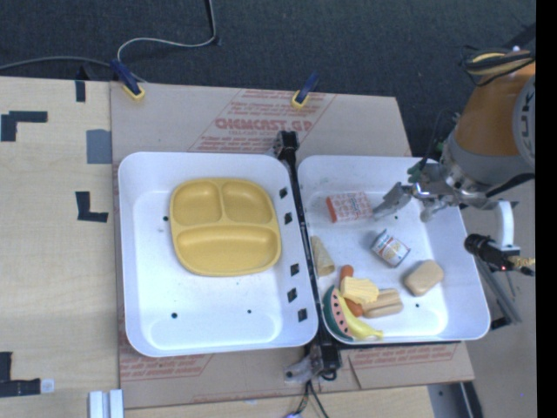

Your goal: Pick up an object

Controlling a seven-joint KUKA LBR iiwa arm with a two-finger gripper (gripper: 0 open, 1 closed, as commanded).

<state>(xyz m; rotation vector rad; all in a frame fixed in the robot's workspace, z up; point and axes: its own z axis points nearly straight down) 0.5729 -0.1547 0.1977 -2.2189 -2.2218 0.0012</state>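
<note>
Jaws (407,194) spread apart, gripping nothing, above right bin (452,325); small can (390,248) label unreadable.

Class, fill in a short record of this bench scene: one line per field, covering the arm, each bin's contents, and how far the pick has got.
arm: grey and orange arm reaching in from the right
gripper: gripper above right bin, near its upper right; nothing seen between its fingers
left bin: yellow three-compartment plastic plate
right bin: red-and-white flat packet, small silver can, tan rounded block, pile of toy food at front left
pick status: not yet made
</note>
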